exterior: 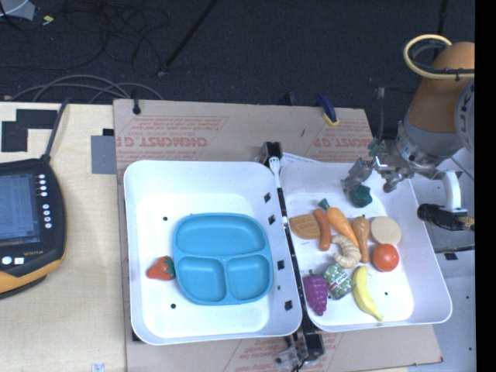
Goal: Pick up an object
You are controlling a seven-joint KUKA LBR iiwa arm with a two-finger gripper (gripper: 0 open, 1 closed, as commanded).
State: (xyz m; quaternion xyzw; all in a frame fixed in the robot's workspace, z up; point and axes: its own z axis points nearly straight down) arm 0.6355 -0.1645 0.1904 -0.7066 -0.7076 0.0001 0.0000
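The gripper hangs over the right bin's far edge, fingers spread, just above a dark green toy. It should descend straight, centring that toy between them before closing.

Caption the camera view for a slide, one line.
Gripper poised over a teal item in the right bin, beside toy food; blue tray and strawberry in the left bin.

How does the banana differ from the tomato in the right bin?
The banana is yellow, while the tomato is red. The banana is long and curved; the tomato is round. The banana lies nearer the bin's front edge, and the tomato sits just above it, beside a pale round piece. Both are toy foods lying in the right bin.
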